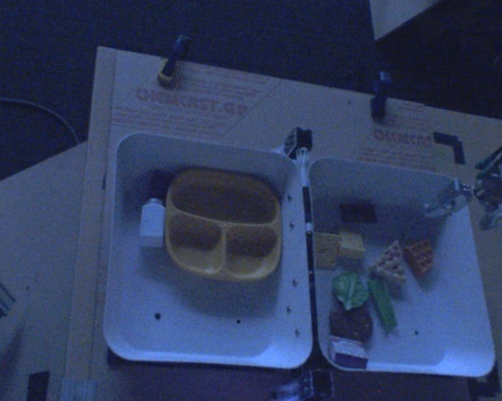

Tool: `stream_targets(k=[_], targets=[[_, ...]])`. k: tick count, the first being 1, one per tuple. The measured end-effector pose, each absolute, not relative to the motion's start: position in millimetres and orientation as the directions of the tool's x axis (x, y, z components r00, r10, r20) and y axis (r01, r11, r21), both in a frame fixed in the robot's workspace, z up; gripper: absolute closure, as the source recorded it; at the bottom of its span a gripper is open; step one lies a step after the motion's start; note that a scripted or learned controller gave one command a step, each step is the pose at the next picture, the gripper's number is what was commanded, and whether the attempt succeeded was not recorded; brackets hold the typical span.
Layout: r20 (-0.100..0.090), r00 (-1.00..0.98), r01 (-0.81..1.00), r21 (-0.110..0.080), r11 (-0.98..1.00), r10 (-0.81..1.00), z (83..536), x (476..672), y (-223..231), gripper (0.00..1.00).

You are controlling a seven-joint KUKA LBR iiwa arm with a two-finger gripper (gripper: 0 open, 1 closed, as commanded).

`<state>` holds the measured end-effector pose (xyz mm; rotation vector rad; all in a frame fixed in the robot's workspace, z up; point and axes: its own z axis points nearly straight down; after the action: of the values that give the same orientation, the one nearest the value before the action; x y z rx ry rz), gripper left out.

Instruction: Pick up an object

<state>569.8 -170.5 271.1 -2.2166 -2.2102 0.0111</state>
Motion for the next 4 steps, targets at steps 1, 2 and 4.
stream_targets(k=[1,2,4], targets=[[0.000,0.000,1.000,-0.001,0.000,1.000,278,571.9,-170,0.00],[0.002,0.001,1.000,-0.006,-0.001,1.000,222,573.1,-180,0.00],[0.002,0.000,1.000,-0.007,0.000,1.000,102,579.3,-186,0.00]])
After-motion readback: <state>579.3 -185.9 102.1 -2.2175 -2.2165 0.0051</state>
